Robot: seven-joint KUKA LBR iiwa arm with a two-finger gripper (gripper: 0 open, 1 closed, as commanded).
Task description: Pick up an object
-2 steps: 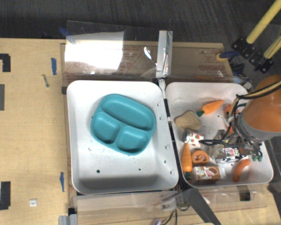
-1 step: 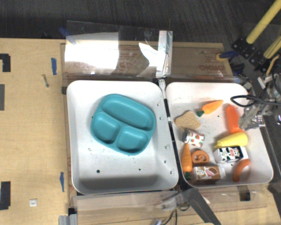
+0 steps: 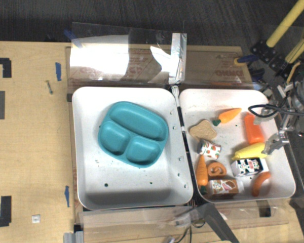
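On the worktop (image 3: 30,151), the left bin (image 3: 86,186) holds a teal divided tray (image 3: 134,133). The right bin (image 3: 281,181) holds toy food: a carrot (image 3: 229,115), a bread slice (image 3: 203,130), a banana (image 3: 249,151), a small milk carton (image 3: 248,166) and a sausage (image 3: 260,183). The claw (image 3: 273,143) hangs at that bin's right side, just beside the banana's tip.

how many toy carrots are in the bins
2. One carrot lies near the far wall of the right bin, its green top pointing left. The other carrot lies along that bin's left side. More could be hidden among the toys.
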